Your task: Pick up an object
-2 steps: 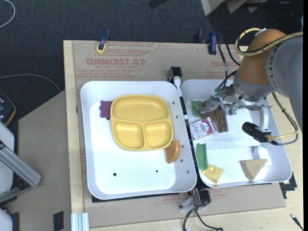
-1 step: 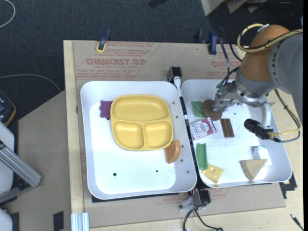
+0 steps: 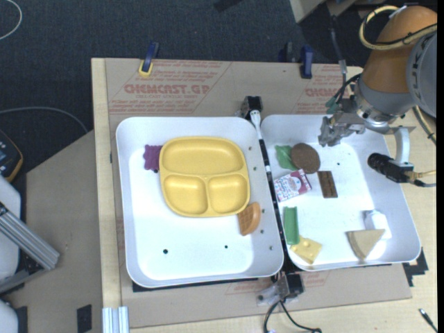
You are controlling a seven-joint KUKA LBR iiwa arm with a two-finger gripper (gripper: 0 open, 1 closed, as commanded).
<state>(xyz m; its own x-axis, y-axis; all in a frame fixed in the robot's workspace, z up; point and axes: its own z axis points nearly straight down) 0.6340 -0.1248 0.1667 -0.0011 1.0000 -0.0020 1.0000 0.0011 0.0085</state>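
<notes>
My gripper (image 3: 331, 132) hangs over the far part of the right bin (image 3: 399, 214), just right of a round brown cookie (image 3: 305, 157). Nothing shows between its fingers. In that bin also lie a green leaf piece (image 3: 284, 155), a pink-and-white packet (image 3: 291, 185), a dark chocolate bar (image 3: 327, 184), a green stick (image 3: 291, 224), a yellow cheese wedge (image 3: 306, 250), a tan wedge (image 3: 365, 241) and a small white piece (image 3: 375, 219).
The left bin (image 3: 139, 241) holds a yellow three-part plate (image 3: 205, 175), a purple piece (image 3: 151, 157) at its left edge and an orange-brown bread piece (image 3: 250, 218) near the divider. Clamps sit along the board's far edge.
</notes>
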